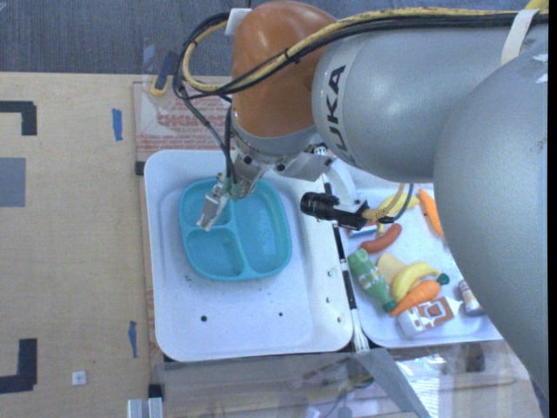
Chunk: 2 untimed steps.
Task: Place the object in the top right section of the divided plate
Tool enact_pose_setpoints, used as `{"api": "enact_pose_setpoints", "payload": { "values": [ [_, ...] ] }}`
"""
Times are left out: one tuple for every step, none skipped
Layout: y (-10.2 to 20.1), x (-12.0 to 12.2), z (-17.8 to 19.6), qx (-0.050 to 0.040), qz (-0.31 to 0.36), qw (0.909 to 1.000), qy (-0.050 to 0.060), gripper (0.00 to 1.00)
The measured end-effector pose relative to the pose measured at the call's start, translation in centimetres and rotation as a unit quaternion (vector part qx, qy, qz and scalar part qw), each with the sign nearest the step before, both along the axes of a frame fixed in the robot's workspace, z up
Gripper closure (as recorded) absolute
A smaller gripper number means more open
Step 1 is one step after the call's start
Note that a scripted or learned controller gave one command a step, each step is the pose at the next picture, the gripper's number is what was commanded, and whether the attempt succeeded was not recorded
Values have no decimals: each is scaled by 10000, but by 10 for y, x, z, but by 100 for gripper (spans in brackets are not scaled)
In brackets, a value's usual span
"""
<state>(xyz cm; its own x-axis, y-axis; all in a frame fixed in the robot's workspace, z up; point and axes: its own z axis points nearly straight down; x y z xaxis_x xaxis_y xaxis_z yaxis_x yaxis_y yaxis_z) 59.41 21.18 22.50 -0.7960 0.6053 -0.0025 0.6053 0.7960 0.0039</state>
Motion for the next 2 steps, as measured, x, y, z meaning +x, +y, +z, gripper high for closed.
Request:
{"api": "enact_pose_setpoints", "payload": {
  "values": [
    [1,1,11,13,2,10000,-28,100],
    [12,0,-90,-2,1340,9910,8,100]
  ]
}}
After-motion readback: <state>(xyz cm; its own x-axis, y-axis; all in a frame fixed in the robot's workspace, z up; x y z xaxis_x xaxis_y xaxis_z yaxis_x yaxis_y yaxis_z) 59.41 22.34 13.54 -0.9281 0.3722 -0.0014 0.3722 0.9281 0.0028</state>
